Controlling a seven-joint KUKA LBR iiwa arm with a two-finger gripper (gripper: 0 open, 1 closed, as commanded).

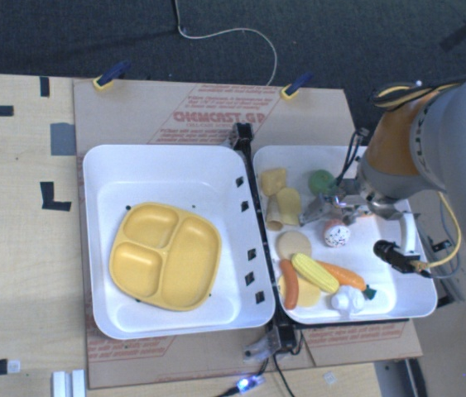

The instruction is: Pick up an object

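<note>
Surroundings: we see dark carpet beyond the worktop [17, 222], with a thin white cable [241, 35] looping across it.
Worktop: we see pale wood with black marks, and a cardboard sheet [208, 114] under 2 white bins, held by 2 clips at its far edge.
Left bin: we see the left bin [104, 168] holding 1 yellow divided plate [165, 255], lying flat toward its left half.
Right bin: we see the right bin [415, 304] holding the toy food.
Far side of right bin: we see pale yellow pieces [281, 198] against the divider and a green piece [322, 180] just beside the gripper.
Near side of right bin: we see a tan round piece [294, 243], a corn cob [315, 272], a carrot [347, 275], a sausage [289, 284] and a white piece [344, 302] clustered together.
Egg: we see a speckled egg [337, 235] just below the gripper.
Arm: we see it reaching in from the right, orange band above the wrist.
Gripper: we see the gripper [325, 208] low over the right bin between the green piece and the egg; whether it is apart or together, we cannot tell.
</note>
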